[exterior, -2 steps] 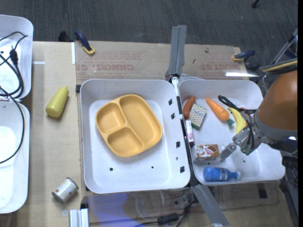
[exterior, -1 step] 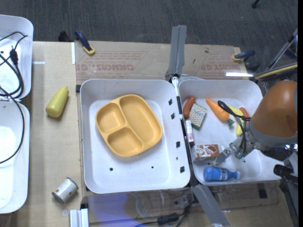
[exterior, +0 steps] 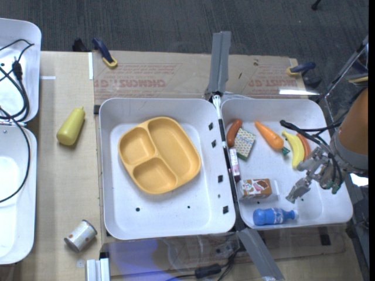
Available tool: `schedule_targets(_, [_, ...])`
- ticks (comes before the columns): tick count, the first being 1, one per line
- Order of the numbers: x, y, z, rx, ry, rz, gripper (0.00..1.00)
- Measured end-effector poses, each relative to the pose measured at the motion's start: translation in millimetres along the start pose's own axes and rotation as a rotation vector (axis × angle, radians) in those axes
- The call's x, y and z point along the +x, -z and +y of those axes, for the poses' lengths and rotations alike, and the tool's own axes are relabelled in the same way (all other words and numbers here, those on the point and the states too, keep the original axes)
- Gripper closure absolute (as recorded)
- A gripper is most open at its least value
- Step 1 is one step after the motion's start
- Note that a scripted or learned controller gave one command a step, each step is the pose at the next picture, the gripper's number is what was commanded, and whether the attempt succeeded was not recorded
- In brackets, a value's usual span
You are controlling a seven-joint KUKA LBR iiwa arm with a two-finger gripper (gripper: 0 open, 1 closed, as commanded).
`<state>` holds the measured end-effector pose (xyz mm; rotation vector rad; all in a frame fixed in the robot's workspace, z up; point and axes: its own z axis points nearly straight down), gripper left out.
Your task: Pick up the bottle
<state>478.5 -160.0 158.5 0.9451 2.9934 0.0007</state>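
The gripper (exterior: 300, 190), apparently spread and grasping nothing, is poised at 1 o'clock from the lying blue bottle (exterior: 274, 216); it could be rolled away.

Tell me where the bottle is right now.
The bottle lies on its side near the front edge of the right bin, just below the small carton and left of the gripper.

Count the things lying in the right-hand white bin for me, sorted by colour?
Orange or red: 2, an orange plastic carrot and a reddish toy sausage
Yellow: 1, a toy banana
Blue: 1, a blue plastic bottle
Printed packets: 3
Total: 7
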Motion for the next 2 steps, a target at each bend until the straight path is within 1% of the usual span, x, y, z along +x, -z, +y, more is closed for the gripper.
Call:
schedule_targets(1, [21.4,-59.9,43.6,-0.01,0.145,-0.024,0.0])
schedule_targets(2, [-20.4,41.4,-28.4,0.0,0.193,-0.001,0.0])
